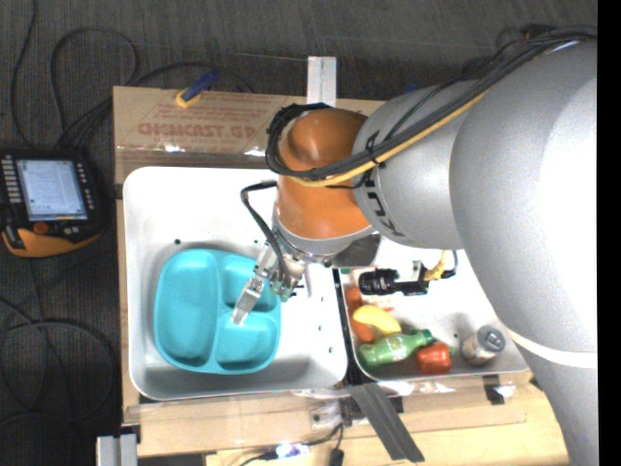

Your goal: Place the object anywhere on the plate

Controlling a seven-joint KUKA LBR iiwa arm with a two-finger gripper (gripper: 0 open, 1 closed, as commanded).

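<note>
Found the fingers (243, 311) drawn together into one pale, narrow strip, with nothing visible between them. Hung slanted, tips down and to the left, directly over the plate (189, 299). Could not tell whether the tips touched it.

Lay beneath and to the left of the fingers, inside the left bin (146, 221): a turquoise plate of smooth, glossy plastic, rounded at the corners and split by raised ridges into compartments. Sat with the fingertips above the ridge between the large left compartment and the smaller lower right one.

Could not tell which loose thing was meant as the object. Lay all of them to the right of the fingers, well apart, past the wall between the bins, in the right bin (456, 304).

Nearest among them: a yellow, banana-like piece (374, 320) touching an orange, rounded one (361, 333). Just below these, a green bottle (393, 349) on its side, shiny, long axis running nearly across the view and rising slightly away from the fingers. Beside its far end, a red, glossy lump (434, 358); farther still, a small grey jar (482, 343) with a round lid.

Above the fingers, the orange band (320, 178) and the smooth grey arm (505, 192).
</note>
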